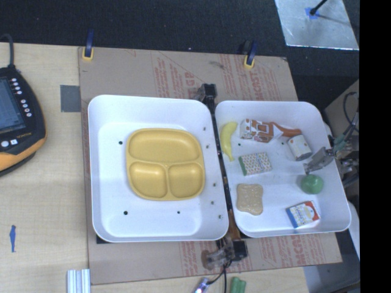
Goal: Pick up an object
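Seven small items lie in the right bin (324, 118); one yellow tray (165, 163) occupies the left bin (104, 163).

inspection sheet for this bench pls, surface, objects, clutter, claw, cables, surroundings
surface: wooden bench, cardboard sheet clamped under two white bins
job's things: right bin holds banana, green ball, toast slice, green patterned block, red-blue carton, brown-white pack, small white box
clutter: yellow divided tray in left bin
claw: claw at right bin's right edge, above the green ball
cables: wires at right edge
surroundings: teach pendant left, dark floor behind
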You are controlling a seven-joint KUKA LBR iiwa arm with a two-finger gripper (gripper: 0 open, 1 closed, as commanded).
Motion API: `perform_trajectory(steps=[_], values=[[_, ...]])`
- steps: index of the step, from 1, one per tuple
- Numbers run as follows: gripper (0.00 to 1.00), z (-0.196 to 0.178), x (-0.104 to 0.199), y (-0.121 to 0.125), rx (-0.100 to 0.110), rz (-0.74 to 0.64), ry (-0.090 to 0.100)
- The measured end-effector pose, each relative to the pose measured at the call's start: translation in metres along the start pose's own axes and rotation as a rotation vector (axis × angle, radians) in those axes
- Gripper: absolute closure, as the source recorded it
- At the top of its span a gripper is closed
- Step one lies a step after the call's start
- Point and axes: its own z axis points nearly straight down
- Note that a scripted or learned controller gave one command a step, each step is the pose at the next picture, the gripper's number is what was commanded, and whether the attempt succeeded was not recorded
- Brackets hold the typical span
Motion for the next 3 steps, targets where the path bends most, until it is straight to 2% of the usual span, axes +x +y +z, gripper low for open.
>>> perform_trajectory(steps=[1,2,3], values=[[0.00,0.139,-0.010,0.036,0.003,-0.001,0.000],[0.00,0.153,0.048,0.089,-0.005,-0.003,-0.002],[0.00,0.155,0.062,0.148,-0.008,0.001,-0.001]])
